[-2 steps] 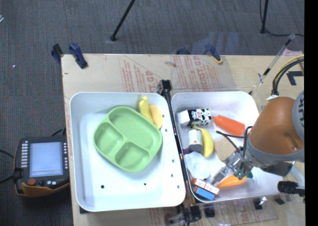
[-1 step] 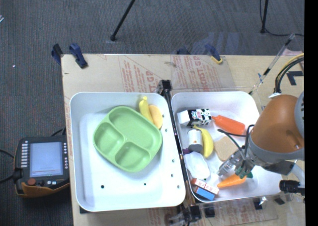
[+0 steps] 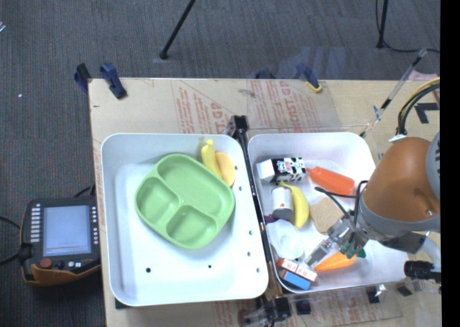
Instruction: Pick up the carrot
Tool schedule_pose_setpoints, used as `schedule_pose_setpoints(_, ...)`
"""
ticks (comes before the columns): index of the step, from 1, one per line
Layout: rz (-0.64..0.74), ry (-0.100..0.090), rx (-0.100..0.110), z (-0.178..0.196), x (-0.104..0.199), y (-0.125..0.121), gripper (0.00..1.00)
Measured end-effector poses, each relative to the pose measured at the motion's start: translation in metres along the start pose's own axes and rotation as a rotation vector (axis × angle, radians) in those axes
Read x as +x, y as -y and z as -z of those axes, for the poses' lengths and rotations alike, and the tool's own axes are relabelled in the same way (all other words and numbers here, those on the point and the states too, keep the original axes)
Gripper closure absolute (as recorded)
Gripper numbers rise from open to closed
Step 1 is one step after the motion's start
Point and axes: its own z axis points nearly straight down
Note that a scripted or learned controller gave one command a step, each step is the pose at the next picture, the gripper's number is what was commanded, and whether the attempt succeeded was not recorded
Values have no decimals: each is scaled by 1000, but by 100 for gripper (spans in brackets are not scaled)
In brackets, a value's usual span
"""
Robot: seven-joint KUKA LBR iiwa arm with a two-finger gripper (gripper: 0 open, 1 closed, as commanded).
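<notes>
The carrot [image 3: 335, 262] is a short orange cone with a green top, lying near the front right of the right bin [image 3: 363, 147]. My gripper [image 3: 328, 246] hangs right over it, pointing down and to the left, and it touches or nearly touches the carrot's upper side. The orange-banded wrist [image 3: 399, 185] hides the bin area to the right of the carrot. I cannot make out whether the carrot is gripped.
The right bin also holds a long orange item [image 3: 332, 178], a cow-print carton [image 3: 290, 168], a banana [image 3: 299, 205], a tan slice [image 3: 325, 213], a white cup [image 3: 282, 203] and a red and blue box [image 3: 297, 273]. A green divided plate [image 3: 185, 200] and yellow fruit [image 3: 218, 163] lie in the left bin [image 3: 118, 174].
</notes>
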Motion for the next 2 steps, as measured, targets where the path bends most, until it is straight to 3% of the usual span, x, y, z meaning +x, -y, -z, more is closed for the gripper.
schedule_pose_setpoints(1,-4,-2,-1,9,0,0,100)
schedule_pose_setpoints(2,-5,-2,-1,9,0,0,0)
